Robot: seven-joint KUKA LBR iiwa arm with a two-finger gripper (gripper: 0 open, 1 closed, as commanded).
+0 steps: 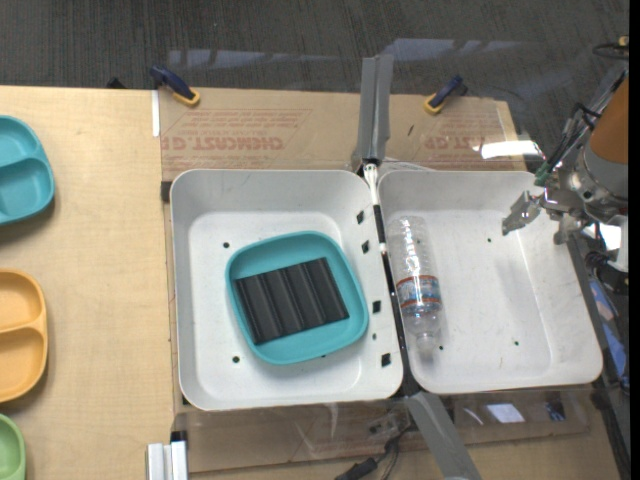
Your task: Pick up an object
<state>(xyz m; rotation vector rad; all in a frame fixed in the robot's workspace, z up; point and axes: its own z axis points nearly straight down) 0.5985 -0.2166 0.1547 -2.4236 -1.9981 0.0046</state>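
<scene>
Bench (90,128) of pale wood; cardboard (260,133) behind bins; dark carpet (300,18).

On the wooden bench (90,198) at the far left, three divided plates lie cut off by the frame's edge: a teal plate (22,171) at top, an orange plate (20,333) below it, and a green plate (8,450) at the bottom corner. A sheet of brown cardboard (270,133) with reversed red lettering lies behind the bins, held by two clamps with orange tips, one clamp (175,85) at its left corner and another clamp (443,94) further right. Dark grey carpet (300,18) fills the background
</scene>
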